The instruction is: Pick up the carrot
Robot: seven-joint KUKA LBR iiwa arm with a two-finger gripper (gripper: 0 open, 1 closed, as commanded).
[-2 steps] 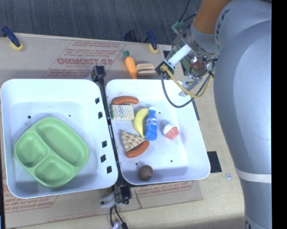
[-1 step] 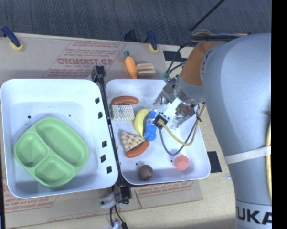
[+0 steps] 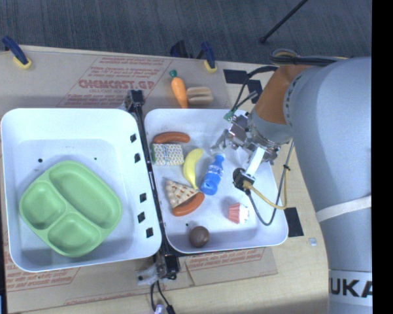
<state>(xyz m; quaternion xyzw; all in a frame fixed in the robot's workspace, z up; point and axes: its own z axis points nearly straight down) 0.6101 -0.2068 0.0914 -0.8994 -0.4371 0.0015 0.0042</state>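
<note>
The two-finger gripper (image 3: pixel 230 136) hangs over the right white bin (image 3: pixel 274 231), near its right wall, just above the blue plastic bottle (image 3: pixel 212 174); nothing sits between its fingers, and whether they are spread or pressed together cannot be told. Beside the bottle lies a yellow banana (image 3: pixel 193 167). The orange carrot with a green top (image 3: pixel 178 89) lies outside the bin, on the cardboard beyond its far rim, touching a small tan hot-dog bun (image 3: pixel 199 96).

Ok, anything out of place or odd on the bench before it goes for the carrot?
Yes: the carrot lies outside both bins, on the cardboard behind the right bin, beside a small bun-like toy. The gripper is over the right bin instead.
</note>
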